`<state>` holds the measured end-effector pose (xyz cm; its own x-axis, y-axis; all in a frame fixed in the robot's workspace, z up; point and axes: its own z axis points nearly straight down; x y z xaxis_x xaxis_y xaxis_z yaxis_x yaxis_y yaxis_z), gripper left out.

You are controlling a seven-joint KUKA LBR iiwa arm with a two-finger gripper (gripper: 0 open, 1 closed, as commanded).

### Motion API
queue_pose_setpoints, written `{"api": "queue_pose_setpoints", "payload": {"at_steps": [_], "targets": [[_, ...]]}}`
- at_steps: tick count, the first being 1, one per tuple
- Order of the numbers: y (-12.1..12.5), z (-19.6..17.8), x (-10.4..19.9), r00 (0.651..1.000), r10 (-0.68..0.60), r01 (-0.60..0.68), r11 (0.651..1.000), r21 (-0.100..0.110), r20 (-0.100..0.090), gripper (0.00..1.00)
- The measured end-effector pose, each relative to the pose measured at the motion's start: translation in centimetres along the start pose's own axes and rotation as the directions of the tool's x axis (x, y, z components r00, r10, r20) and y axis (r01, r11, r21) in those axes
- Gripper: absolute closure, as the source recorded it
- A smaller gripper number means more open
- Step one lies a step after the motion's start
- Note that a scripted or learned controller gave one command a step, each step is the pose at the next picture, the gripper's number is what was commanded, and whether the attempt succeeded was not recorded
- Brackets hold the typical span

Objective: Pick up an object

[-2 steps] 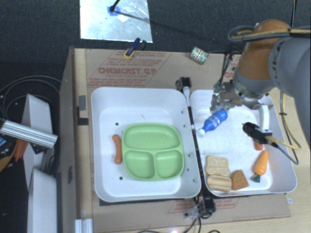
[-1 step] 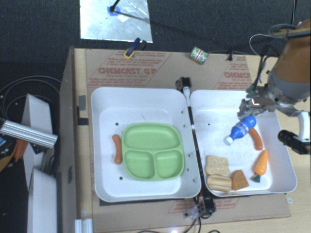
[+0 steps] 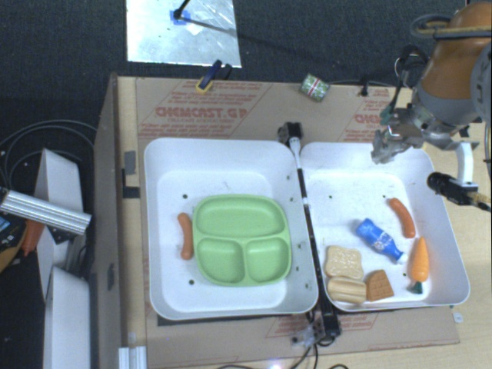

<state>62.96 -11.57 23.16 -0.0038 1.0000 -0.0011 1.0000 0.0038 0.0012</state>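
Nearest me, along the front edge of the right bin (image 3: 442, 229), lie a pale bread roll (image 3: 347, 290), a brown cracker (image 3: 378, 285) and a carrot (image 3: 418, 261) standing at about five o'clock in that bin. Just behind the roll sits a light cracker (image 3: 343, 261), and toward the bin's middle a blue bottle (image 3: 379, 239) lies on its side with its white cap pointing to four o'clock. A sausage (image 3: 401, 217) rests at three o'clock from centre.

The left bin (image 3: 165, 206) holds a green divided plate (image 3: 242, 239), three compartments showing, with a second sausage (image 3: 185, 236) just beside it at nine o'clock.

Both bins sit on a sheet of brown cardboard (image 3: 254, 106) laid over the counter (image 3: 480, 206), printed in red with "CHEMCAST GP" (the letters read upside-down from here). Farther back on it are a small green-and-white can (image 3: 314, 87) on its side and a yellow-and-blue clamp (image 3: 212, 76).

The claw (image 3: 382, 153) hangs over the right bin's far rim at roughly twelve o'clock, well apart from every object; whether its fingers are spread or closed I cannot tell.

Beyond lies dark carpet (image 3: 69, 37) with a shiny metal sheet (image 3: 183, 20). Cables and an aluminium bar (image 3: 44, 211) are at nine o'clock.
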Motion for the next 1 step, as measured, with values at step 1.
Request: {"api": "queue_pose_setpoints", "payload": {"at_steps": [1], "targets": [[0.35, 4.60, -2.96, 1.000, 0.002, -0.002, 1.000, 0.000, 0.000, 1.00]]}}
